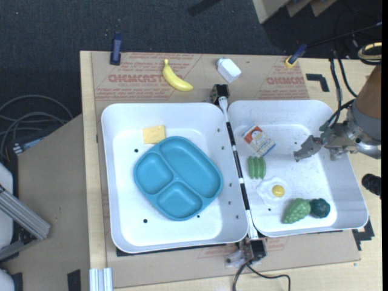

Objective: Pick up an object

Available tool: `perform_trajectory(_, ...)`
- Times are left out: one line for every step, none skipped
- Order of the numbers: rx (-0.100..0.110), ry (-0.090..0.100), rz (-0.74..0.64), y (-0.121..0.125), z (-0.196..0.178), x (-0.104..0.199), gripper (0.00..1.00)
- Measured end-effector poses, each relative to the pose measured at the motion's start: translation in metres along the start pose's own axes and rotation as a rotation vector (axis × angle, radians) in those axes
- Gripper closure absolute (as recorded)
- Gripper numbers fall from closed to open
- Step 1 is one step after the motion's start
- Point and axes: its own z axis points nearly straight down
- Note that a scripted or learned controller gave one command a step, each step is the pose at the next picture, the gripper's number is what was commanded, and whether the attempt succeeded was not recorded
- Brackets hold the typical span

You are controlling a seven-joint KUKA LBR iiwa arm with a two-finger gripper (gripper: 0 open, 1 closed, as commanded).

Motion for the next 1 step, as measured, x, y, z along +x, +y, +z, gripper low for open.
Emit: perform_trajectory(-0.001, 0.001, -0.001, -0.0422, 0.1082, 0.0168, 0.0)
